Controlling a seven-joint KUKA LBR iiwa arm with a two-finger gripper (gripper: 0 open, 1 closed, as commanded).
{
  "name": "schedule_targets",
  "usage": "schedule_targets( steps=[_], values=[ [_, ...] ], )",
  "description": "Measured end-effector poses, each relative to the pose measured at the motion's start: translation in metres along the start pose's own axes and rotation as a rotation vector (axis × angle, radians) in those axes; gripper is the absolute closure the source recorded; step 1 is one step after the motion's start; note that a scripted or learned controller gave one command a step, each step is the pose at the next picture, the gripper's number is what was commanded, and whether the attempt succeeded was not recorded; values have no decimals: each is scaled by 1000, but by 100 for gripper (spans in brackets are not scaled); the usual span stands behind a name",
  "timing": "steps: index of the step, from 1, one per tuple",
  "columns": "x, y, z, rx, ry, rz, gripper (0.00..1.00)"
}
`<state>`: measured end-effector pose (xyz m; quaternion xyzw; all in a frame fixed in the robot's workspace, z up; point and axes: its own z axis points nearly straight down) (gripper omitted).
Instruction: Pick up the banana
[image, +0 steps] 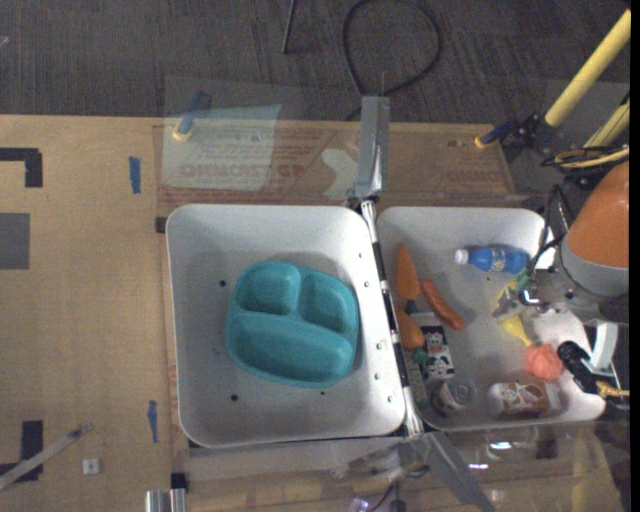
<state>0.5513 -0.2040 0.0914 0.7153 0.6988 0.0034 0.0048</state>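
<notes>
**Gripper low in right bin, over banana**

Two-finger gripper sits on the small yellow banana near the right white bin wall; finger spread: cannot tell. Round orange-pink fruit just beside; blue plastic bottle near, orange carrots well apart. Teal divided plate fills left bin.

Reaching in from the right edge of the frame, orange band at mid-right; grey wrist angled down-left, end effector low at right-centre, pointing toward the lower left.

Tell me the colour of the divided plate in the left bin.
Teal, a blue-green all over. The divided plate shows plainly in the camera view, lying in the left bin.
</notes>
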Motion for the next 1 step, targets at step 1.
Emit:
schedule_targets(
  steps=[1],
  values=[
    [25, 41, -107, 10, -1, 176, 100]
  ],
)
